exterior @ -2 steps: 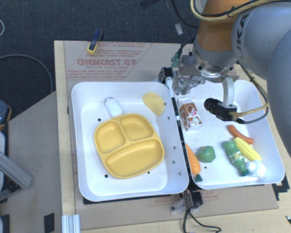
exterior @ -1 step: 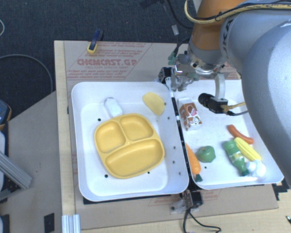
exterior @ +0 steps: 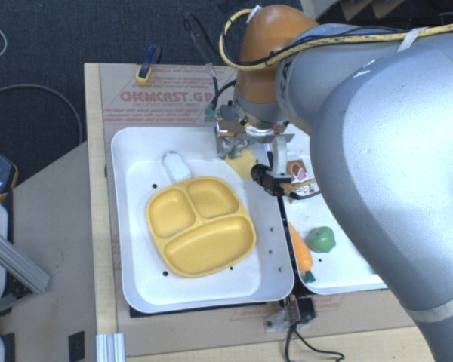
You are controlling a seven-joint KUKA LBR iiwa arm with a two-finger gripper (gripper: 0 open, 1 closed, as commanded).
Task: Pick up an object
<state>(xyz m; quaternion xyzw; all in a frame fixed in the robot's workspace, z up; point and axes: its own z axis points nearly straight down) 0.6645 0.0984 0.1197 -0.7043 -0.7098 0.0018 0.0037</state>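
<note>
- Two white bins sit side by side on a brown board [exterior: 158, 96] printed with red letters: the left bin [exterior: 128, 225] in full view, the right bin [exterior: 343, 275] largely covered by the arm [exterior: 377, 127].
- One yellow plate [exterior: 202, 225] with three compartments lies flat in the middle of the left bin, turned at a slant to the bin's walls. All three of its compartments are bare.
- One small white piece [exterior: 176, 165] rests on the left bin's floor just beyond the plate's far rim, toward the far left corner.
- The gripper [exterior: 238, 148] hangs over the far right corner of the left bin, below the arm's orange band [exterior: 268, 44]. Its grip state is not discernible from this angle.
- One pale yellow piece [exterior: 243, 166] lies in that same far right corner, right at the gripper's tip and close to the plate's far right rim. Whether it is gripped is unclear.
- One printed packet [exterior: 298, 173] lies at the right bin's left wall, toward the far end.
- One carrot [exterior: 302, 253] lies along the right bin's left wall near the front corner.
- One green fruit [exterior: 322, 239] sits just beside the carrot, on its right.
- One blue and yellow clamp [exterior: 146, 65] grips the board's far edge, well apart from both bins.
</note>
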